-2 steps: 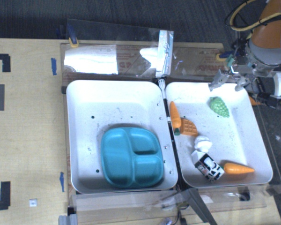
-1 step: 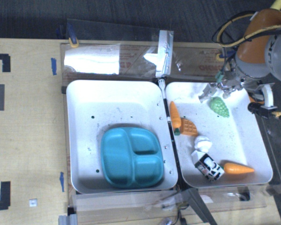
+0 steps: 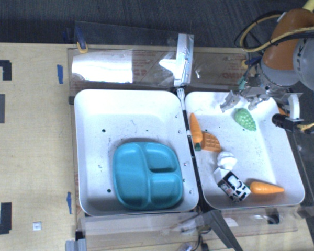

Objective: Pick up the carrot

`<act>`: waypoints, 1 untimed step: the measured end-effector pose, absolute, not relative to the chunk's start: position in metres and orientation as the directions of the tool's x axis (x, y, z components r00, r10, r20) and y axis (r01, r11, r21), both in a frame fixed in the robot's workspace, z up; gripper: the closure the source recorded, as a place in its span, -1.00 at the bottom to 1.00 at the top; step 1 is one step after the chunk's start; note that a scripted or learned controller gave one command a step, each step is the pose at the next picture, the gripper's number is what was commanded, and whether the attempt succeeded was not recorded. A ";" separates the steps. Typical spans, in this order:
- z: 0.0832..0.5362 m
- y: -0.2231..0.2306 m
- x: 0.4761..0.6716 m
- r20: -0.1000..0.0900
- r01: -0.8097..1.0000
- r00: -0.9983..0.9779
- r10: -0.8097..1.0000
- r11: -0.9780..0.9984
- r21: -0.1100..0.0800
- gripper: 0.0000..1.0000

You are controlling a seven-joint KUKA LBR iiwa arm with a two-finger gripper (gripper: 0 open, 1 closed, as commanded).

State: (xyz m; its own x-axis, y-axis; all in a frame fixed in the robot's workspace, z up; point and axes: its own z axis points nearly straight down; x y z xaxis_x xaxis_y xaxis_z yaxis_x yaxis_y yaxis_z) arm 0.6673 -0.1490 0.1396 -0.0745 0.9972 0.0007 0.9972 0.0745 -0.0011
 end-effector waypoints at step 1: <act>0.087 -0.125 0.602 -0.001 0.995 -0.096 0.995 0.096 0.005 -1.00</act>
